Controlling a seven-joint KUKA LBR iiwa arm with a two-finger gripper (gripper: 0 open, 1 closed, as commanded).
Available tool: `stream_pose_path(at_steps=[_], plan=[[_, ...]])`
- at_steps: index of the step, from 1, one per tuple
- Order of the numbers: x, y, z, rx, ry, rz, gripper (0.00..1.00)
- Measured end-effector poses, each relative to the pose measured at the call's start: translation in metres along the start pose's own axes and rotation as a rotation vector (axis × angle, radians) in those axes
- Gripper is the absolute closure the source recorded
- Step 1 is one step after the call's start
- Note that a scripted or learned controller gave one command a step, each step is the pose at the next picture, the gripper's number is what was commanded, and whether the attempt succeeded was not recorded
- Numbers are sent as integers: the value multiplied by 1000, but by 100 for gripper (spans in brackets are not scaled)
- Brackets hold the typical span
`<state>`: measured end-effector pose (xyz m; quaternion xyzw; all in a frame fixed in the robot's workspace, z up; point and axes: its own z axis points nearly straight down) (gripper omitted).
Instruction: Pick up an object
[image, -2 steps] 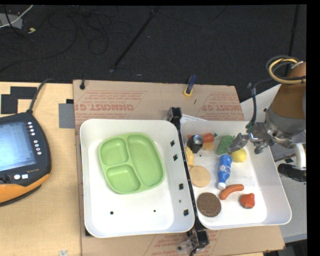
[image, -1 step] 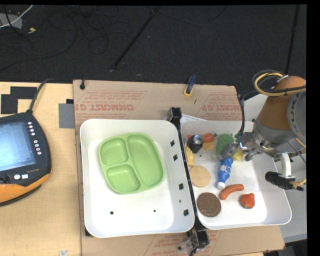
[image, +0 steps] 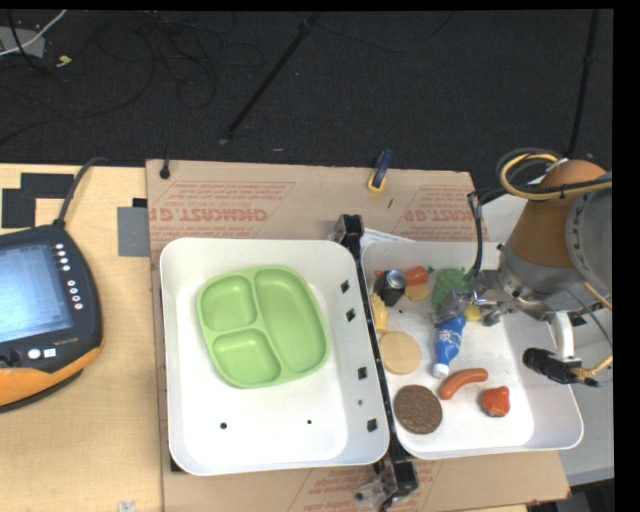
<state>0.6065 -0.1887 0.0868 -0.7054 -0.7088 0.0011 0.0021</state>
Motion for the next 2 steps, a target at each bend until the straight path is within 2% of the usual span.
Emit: stream_pose_path(at_steps=[1,2], plan=[[-1,0,-11,0,0,0,100],[7,-1,-59,-7,-2,4,100]])
